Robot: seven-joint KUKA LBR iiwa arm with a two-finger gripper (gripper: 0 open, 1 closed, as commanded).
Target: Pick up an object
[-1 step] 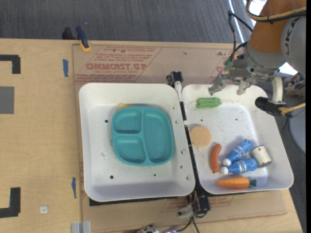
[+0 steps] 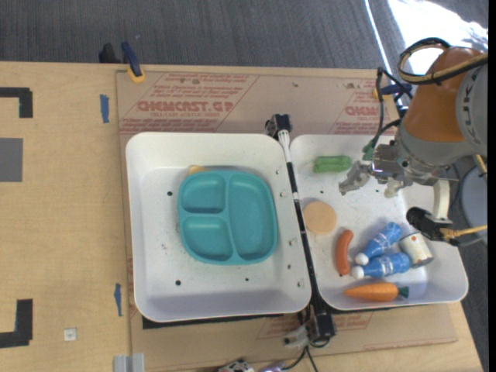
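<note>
The gripper (image 2: 373, 178) hangs over the right bin (image 2: 449, 289) — jaws apart, gripping nothing — beside the green block (image 2: 332, 163).

The grey arm with its orange band (image 2: 438, 103) runs off the right edge. A yellowish thing (image 2: 194, 169), left of the fingers, is mostly hidden under the teal divided plastic plate (image 2: 229, 215); its identity is unclear.

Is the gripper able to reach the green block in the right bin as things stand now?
Probably yes. The gripper hangs just right of the green block, which lies alone on the right bin floor, with nothing between them.
</note>
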